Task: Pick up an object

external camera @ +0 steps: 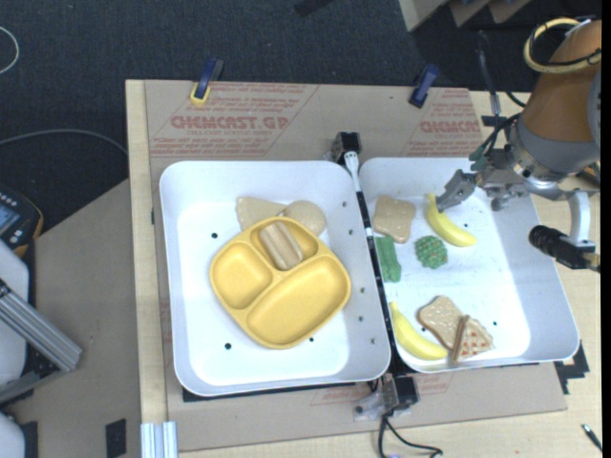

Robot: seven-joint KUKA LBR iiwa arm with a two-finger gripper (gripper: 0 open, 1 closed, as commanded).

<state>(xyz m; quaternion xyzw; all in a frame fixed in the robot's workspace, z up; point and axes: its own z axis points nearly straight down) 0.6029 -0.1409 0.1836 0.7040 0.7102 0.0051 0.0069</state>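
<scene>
Item: banana [449, 223], yellow, in the right bin [535, 284], upper half. It lies immediately beside and below the end effector [456, 188], touching or nearly so at its upper tip; whether there is actual contact cannot be told. Nothing sits between the end effector's fingers, and the view does not settle whether they stand apart or together.

Long axis: runs on a slant, from the upper tip under the end effector down and away toward the near right, ending in the tip that points at the bin's bare middle. The curve bows toward the bin centre. Judged from this, a grasp would call for a short drop and a slight shift along that axis toward the fruit's middle, with the closing line set across the slant.

Neighbours, going outward from the end effector:
- green knobbly piece [431, 251], just below the banana, apart from it.
- pale bread-like slice [393, 218], to the left, near.
- green pod [388, 259], further left and down, against the divider wall.
- second banana [415, 332] and toast slices [456, 328], well apart, at the near edge of the bin.
- left bin [191, 284], across the divider, far from the end effector, carrying a yellow divided plate [280, 284] with a tan piece [280, 244] in one compartment.

Support: bench [153, 141], cardboard-topped, under both bins.
</scene>
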